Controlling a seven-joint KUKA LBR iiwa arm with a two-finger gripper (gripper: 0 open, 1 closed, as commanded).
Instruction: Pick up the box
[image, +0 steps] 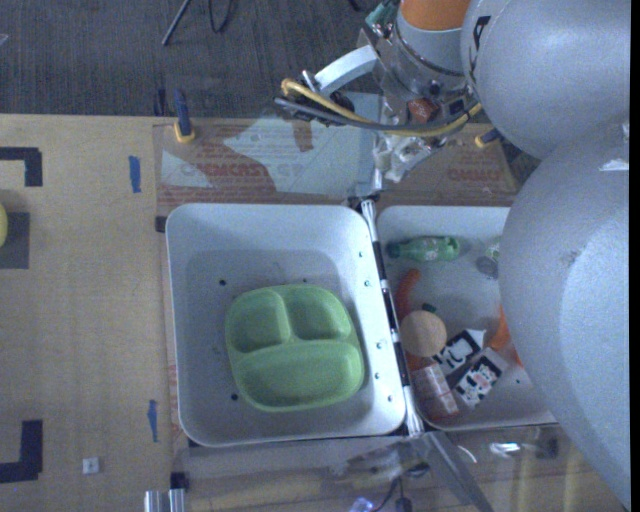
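- While the gripper (400, 158) hung above the bins' far rim, its state could not be told from this slanted view, and nothing showed in its hold.
- The box (470, 368), a black-and-white carton, lay near the front of the right bin (455, 222), well apart from the gripper.
- A tan ball (423, 332) sat just beside the box, a reddish packet (436, 390) touched its front edge, and the arm (570, 300) hid part of that bin.
- Judged from this: a descent there risked closing on the ball or packet instead, or nudging the tilted box flat against the wall.
- The green divided plate (293, 346) filled the left bin (190, 300); a bottle (424, 248) lay farther back.
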